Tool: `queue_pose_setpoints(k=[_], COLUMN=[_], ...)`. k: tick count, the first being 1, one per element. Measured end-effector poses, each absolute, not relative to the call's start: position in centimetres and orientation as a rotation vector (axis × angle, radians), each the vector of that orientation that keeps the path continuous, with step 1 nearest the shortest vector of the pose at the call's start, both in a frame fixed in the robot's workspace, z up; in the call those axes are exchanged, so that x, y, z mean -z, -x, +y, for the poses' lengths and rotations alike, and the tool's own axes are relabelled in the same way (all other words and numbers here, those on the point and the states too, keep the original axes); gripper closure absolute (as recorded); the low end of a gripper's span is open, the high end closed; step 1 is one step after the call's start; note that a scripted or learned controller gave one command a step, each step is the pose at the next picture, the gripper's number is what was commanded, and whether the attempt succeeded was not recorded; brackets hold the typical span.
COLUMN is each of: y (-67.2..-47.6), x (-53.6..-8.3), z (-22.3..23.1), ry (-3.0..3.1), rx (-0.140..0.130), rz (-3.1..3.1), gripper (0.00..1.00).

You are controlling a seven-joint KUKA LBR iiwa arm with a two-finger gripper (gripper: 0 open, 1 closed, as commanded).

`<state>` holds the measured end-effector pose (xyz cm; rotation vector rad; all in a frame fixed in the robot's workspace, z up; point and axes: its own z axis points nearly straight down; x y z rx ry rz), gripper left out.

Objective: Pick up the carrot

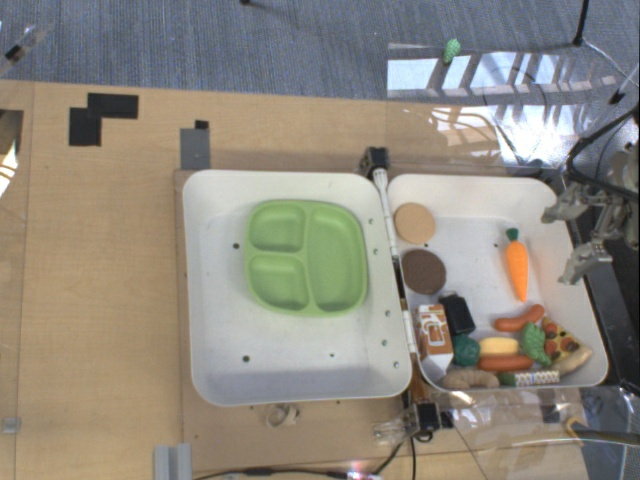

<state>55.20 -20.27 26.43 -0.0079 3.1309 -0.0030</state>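
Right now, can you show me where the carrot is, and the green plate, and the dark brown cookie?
carrot [517,268], camera view, middle of its orange body.
green plate [305,256], camera view, the ridge between its compartments.
dark brown cookie [424,270], camera view, centre of its round top.

The tool [585,236] sits at the far right of the camera view, a pale metallic piece reaching in from the right edge. Two light grey prongs point leftward — one higher, one lower — with a visible gap between them and nothing held in that gap. Dark cables curve above and behind it, toward the upper right. The rest of the arm is cut off by the frame's edge.
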Motion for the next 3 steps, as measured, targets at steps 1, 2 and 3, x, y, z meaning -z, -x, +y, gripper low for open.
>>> queue_pose_setpoints(k=[1,2,3], y=[-57.9,-62.9,-59.1], x=[-9.1,-8.9,-8.8], z=[-20.3,-20.4,-20.5], ry=[-0.160,-0.538,-1.218], rx=[0.007,0.000,-0.003], rz=[3.116,3.080,2.883], gripper=[0.00,0.00,0.00])
